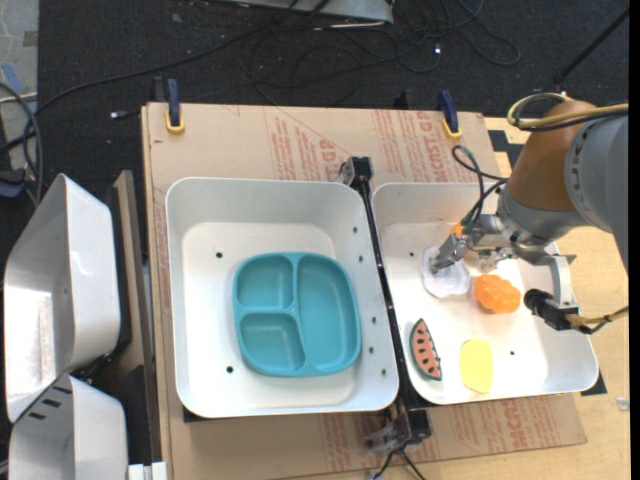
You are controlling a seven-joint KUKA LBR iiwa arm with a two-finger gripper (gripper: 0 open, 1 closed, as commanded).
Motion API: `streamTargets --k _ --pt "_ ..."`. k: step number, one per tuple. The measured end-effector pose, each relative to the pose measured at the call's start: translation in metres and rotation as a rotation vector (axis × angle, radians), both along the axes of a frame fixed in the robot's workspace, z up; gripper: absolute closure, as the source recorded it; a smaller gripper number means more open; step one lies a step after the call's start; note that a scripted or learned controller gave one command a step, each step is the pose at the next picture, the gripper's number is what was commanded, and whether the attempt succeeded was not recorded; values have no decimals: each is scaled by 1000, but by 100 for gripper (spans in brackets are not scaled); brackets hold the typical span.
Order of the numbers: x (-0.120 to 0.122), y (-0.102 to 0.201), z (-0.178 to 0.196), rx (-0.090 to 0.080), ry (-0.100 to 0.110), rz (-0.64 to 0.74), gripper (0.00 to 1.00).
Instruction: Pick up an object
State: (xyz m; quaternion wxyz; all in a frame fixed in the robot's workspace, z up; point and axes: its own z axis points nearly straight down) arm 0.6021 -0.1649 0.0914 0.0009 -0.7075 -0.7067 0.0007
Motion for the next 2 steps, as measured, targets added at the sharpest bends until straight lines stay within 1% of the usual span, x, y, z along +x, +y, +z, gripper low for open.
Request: streamTargets --k 1,2 --pt "1 0 13 -1 -4 0 100" --pt "7 7 72 -1 -7 4 100"
